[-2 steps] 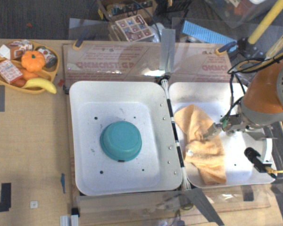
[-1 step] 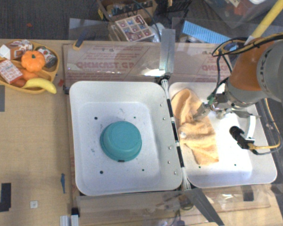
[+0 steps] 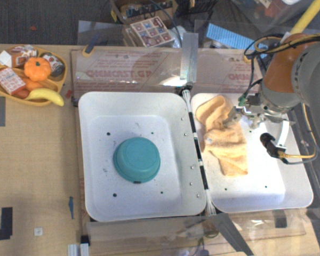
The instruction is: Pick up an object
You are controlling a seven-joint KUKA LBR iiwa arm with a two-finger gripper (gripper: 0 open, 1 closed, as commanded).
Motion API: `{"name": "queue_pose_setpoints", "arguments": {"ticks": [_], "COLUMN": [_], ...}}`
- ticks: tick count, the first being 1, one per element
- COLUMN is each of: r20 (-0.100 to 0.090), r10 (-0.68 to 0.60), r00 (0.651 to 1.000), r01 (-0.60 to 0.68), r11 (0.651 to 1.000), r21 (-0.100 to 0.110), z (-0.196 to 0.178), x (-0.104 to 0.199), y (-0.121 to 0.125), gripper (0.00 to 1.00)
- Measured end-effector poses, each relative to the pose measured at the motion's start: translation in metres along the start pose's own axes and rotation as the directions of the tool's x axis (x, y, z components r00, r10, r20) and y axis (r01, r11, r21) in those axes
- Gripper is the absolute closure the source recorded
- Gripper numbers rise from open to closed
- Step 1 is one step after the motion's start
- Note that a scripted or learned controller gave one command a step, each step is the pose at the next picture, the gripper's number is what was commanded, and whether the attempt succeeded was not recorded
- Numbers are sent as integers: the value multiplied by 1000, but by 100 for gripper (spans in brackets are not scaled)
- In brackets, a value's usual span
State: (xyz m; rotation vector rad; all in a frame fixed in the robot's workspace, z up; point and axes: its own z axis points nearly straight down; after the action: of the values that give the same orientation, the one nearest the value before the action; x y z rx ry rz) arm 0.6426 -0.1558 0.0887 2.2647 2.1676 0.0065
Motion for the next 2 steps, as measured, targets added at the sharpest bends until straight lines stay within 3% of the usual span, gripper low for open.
{"name": "queue_pose_setpoints", "arguments": {"ticks": [1, 2], "r20": [-2, -1], "r10": [-108, -120], "r00": [994, 993], "r01": [108, 120], "r11": [994, 993], "r21": [4, -1], "z": [-2, -2], "x": [29, 9], "y": [-47, -109], "gripper": [0, 0]}}
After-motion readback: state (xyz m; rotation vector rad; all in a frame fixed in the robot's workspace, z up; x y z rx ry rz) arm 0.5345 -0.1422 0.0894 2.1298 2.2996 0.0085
